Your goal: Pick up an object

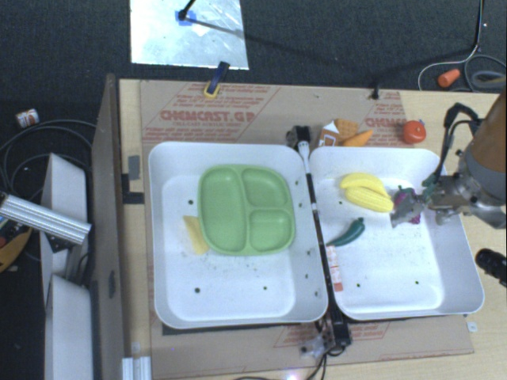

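Reaching in from the right over the right bin (455, 291), the hand (405, 206) sits low above the bin floor with a small purple object (409, 211) at its fingertips. Whether that object is pinched between the fingers or merely touched is too blurred to tell, and how far the fingers are parted cannot be made out either.

Just left of the hand lies a yellow banana-like toy (366, 192), close enough to crowd that side. Below and left of it, a green pepper-shaped piece (347, 233) lies near the bin's left wall. The lower half of the right bin floor is open white surface, and so is the strip toward its right wall.

A green divided plate (245, 210) fills the middle of the left bin (170, 291), with a yellow piece (194, 234) tucked against its lower left edge.

On the worktop (261, 109) behind the bins rest an orange carrot-like toy (356, 138) and a red round piece (413, 131).
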Controlling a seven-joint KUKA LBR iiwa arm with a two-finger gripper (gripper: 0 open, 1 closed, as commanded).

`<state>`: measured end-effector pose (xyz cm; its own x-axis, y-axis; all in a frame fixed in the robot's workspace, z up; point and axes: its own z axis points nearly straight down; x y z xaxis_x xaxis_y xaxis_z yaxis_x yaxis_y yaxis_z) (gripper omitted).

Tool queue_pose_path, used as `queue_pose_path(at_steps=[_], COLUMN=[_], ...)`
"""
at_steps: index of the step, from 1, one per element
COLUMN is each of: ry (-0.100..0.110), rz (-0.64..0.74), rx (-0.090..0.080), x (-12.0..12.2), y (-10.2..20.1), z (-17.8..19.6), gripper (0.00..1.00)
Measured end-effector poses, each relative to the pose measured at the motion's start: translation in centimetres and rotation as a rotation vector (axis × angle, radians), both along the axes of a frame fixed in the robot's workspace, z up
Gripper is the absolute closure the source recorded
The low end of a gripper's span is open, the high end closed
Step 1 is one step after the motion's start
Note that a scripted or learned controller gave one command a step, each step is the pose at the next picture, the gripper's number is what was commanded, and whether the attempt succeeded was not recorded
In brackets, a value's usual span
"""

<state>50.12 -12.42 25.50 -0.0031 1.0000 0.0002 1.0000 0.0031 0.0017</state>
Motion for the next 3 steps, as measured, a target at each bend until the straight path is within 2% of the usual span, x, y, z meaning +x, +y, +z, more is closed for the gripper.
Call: queue_pose_path(at_steps=[1, 2, 3], ry=[0.001, 0.007, -0.003], rz=[-0.003, -0.005, 0.006], rx=[-0.002, -0.001, 0.000], x=[6.3, 7.4, 14.1], y=[-4.1, -8.4, -5.1], z=[-6.5, -16.0, -16.6], gripper=[0.00, 0.00, 0.00])
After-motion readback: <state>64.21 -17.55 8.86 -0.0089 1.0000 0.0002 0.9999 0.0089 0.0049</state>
